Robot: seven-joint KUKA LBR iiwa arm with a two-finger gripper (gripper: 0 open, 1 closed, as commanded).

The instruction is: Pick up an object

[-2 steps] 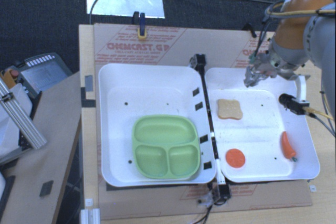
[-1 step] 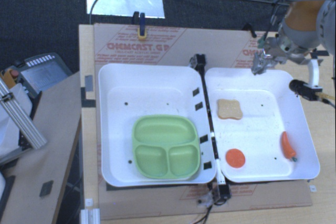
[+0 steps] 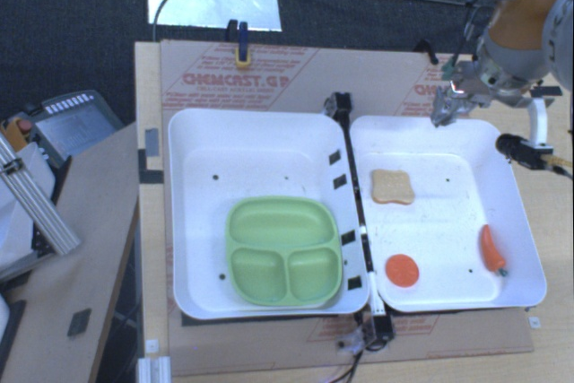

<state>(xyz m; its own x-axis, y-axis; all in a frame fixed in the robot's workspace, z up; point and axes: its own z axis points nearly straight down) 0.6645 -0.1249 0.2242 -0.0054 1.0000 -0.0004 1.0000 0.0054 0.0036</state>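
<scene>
Dark carpet-like flooring surrounds a cardboard-topped bench (image 3: 269,72) on which two shallow white plastic bins sit side by side, their inner rims touching along a black clipped seam. Taking the right-hand white bin (image 3: 516,193) as the landmark, the left-hand white bin (image 3: 193,193) lies directly beside it and carries a pale green moulded tray with three compartments (image 3: 285,250).

Inside the right-hand bin lie three candidates for the pick: a tan, roughly square toast-like slice (image 3: 392,187) toward the bin's far half and nearer its seam side; a flat orange-red round disc (image 3: 402,270) near the bin's front rim, also on the seam side; and a small orange carrot-shaped piece (image 3: 491,249) against the bin's outer wall, its long axis running roughly from far rim to near rim.

The grey arm with its orange band hangs over the bin's far corner, and the gripper (image 3: 446,114) sits just at or above the far rim, holding nothing that can be seen. Whether it is spread or closed I cannot tell; the tip is too small and dark.

The toast-like slice is judged the closest target: it lies toward the front of the bin and slightly toward the seam from the gripper. Reaching it would call for a short travel inward and then a descent.
</scene>
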